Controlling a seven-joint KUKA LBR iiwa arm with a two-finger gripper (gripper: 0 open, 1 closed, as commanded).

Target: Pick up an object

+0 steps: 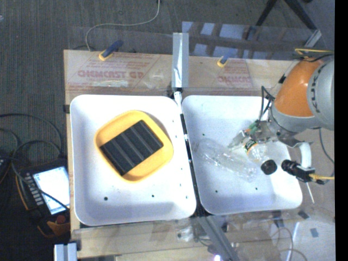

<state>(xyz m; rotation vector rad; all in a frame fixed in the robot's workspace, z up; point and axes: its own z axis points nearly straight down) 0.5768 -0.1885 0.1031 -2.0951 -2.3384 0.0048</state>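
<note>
Clear plastic bottle (pixel 228 159) lies beside the claw (pixel 251 140), whose grip I cannot tell.

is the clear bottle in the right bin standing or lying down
Lying down: the clear bottle stretches lengthwise across the right bin's floor.

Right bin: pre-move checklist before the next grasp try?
1. Target in the right bin: clear plastic object lies near its middle. ok
2. Gripper over the target: at its right end, not centred. not ok
3. Object between the fingers: cannot tell
4. Finger opening: cannot tell
5. Left bin: yellow dish with black grille is apart from the arm. ok
</note>
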